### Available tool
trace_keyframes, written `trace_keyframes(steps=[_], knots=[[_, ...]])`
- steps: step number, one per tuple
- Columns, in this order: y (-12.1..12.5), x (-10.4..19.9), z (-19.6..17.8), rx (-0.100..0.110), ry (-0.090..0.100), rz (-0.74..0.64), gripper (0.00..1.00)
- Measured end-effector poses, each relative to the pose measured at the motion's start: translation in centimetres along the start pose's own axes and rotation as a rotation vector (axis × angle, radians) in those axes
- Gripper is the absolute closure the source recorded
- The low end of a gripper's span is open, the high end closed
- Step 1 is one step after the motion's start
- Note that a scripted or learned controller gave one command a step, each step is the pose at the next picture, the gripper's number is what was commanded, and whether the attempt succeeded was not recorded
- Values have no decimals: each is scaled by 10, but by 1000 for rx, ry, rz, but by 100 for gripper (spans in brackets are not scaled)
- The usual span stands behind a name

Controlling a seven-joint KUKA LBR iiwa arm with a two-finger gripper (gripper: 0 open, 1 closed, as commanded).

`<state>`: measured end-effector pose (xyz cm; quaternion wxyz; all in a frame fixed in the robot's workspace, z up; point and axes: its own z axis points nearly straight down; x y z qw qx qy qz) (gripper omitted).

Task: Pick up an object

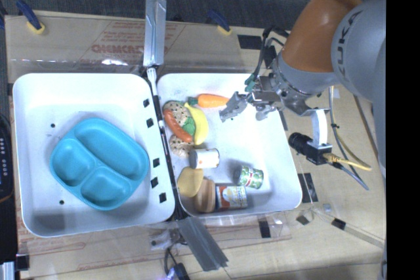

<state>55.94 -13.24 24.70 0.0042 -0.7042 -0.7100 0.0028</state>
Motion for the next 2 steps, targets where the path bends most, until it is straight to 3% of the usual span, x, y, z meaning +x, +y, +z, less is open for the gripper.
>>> trace_keyframes(steps=[1, 2], knots=[[8, 26, 155, -8, -2, -16, 0], [8, 27, 149, 0, 2, -20, 100]])
